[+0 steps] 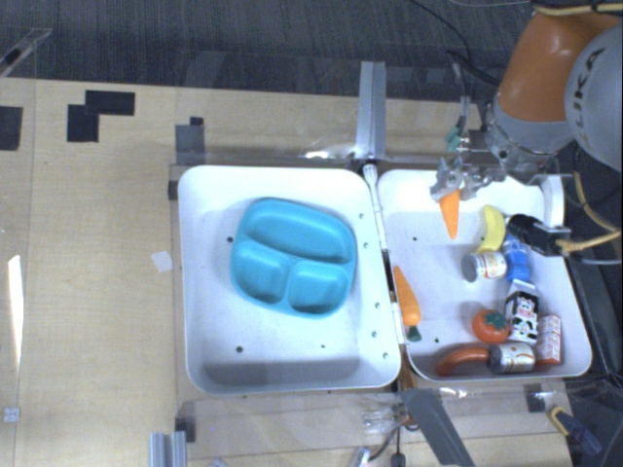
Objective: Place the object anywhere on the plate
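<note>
A blue plate [292, 254] with three compartments lies in the left white bin [209, 353]. Over the back of the right bin [428, 261], my gripper [459, 181] is shut on the thick end of a small orange carrot [449, 213]. The carrot hangs below the fingers with its tip pointing down toward the front. It is well to the right of the plate, past the divider between the bins.
A second carrot [408, 302] lies along the right bin's left wall. A banana [494, 228], a small can [486, 265], a blue bottle [519, 262], a tomato [492, 325], a sausage [461, 359] and more cans crowd that bin's right and front.
</note>
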